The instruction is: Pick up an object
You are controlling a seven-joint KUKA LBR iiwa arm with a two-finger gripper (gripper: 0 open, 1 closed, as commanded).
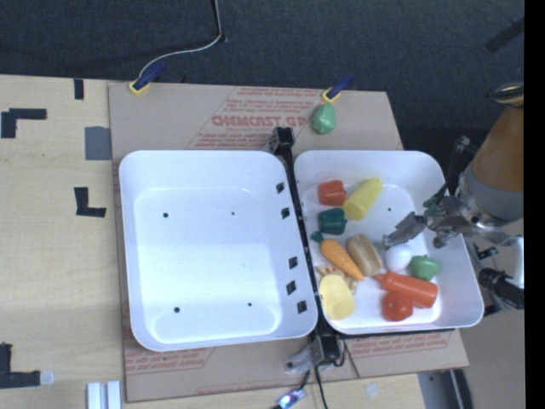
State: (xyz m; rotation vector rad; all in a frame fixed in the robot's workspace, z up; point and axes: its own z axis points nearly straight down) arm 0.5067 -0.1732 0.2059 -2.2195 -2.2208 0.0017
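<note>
I see the gripper over the right bin, just above a white egg. Its fingers look spread apart, clamped on nothing. An orange carrot lies nearby.

- A dark blue-grey carpet is covering the floor across the top of the view.
- A thin white cable is trailing over the carpet toward the bench's far edge.
- A pale wooden bench top is filling the left side, carrying black tape marks and a grey patch.
- A brown cardboard sheet with red printed lettering is lying on the bench.
- Blue and yellow clamps are gripping the cardboard's far edge, near its corners.
- Even, soft light is falling over everything.
</note>
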